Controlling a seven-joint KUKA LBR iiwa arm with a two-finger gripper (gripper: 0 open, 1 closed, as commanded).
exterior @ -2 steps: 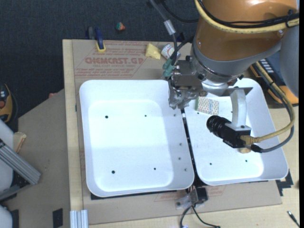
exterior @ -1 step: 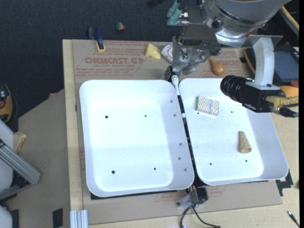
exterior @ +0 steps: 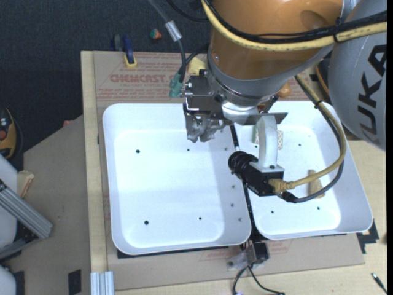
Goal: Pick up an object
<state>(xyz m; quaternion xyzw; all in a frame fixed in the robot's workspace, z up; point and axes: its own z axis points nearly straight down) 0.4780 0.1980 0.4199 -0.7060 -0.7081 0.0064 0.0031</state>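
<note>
My gripper hangs low over the far right part of the left bin, close to the wall it shares with the right bin. I see nothing under it but white bin floor. In the right bin a small tan object lies near the right side, partly behind a yellow hose. A pale speckled object peeks out beside the white bracket on the arm. The orange wrist band hides the far middle of both bins.
The big orange and grey wrist fills the top of the view. A black fitting with a yellow hose hangs over the divider between the bins. Both bins rest on a brown board. Cables trail at the front edge.
</note>
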